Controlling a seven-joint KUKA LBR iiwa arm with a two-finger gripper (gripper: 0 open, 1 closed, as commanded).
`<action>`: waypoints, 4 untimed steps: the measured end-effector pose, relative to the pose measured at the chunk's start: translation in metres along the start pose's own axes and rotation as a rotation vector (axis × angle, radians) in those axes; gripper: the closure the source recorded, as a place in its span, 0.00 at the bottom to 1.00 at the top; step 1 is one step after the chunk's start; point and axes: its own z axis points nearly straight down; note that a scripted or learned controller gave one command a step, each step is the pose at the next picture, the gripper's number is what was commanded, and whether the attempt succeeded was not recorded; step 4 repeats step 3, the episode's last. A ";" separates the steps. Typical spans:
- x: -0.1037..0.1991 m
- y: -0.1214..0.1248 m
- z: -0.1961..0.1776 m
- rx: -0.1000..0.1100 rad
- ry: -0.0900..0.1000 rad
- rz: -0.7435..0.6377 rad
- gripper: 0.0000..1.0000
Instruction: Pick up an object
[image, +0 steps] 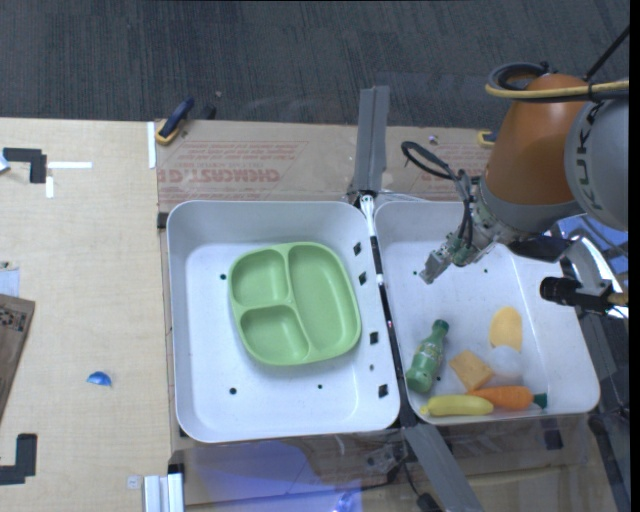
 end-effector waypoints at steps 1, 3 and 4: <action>-0.034 -0.098 -0.037 0.001 0.001 0.011 1.00; -0.043 -0.083 0.009 0.002 0.002 0.322 1.00; -0.043 -0.083 0.009 0.002 0.002 0.322 1.00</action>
